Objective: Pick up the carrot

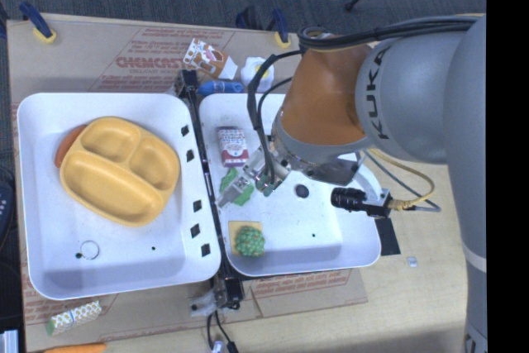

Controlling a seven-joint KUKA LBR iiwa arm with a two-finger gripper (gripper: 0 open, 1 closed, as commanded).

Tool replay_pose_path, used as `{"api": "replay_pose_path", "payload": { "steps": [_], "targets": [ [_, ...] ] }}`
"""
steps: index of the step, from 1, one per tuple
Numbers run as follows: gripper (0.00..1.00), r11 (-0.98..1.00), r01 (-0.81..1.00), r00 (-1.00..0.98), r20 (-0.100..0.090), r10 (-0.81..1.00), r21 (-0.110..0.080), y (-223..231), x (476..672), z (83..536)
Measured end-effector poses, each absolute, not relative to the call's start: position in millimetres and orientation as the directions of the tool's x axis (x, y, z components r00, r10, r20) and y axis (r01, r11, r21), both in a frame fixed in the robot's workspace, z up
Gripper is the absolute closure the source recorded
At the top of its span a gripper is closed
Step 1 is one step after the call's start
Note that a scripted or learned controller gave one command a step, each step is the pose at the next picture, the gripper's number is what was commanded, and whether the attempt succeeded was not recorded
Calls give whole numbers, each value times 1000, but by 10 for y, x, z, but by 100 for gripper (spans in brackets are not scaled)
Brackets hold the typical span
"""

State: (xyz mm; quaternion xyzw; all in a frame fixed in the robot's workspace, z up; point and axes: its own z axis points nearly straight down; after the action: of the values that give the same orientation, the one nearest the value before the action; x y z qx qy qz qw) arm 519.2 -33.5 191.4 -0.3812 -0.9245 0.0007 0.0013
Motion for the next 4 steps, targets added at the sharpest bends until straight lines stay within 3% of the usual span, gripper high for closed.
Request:
{"api": "replay_pose_path", "payload": {
  "steps": [2, 3, 4],
  "targets": [
    [0, 709, 705, -709, 2, 705, -2, -335, 5192, 1914],
    [0, 949, 316, -949, 3, 316, -1, -212, 4977, 1916],
    [0, 968, 251, -968, 4, 251, -1, 155, 4762, 1915]
  ]
}}
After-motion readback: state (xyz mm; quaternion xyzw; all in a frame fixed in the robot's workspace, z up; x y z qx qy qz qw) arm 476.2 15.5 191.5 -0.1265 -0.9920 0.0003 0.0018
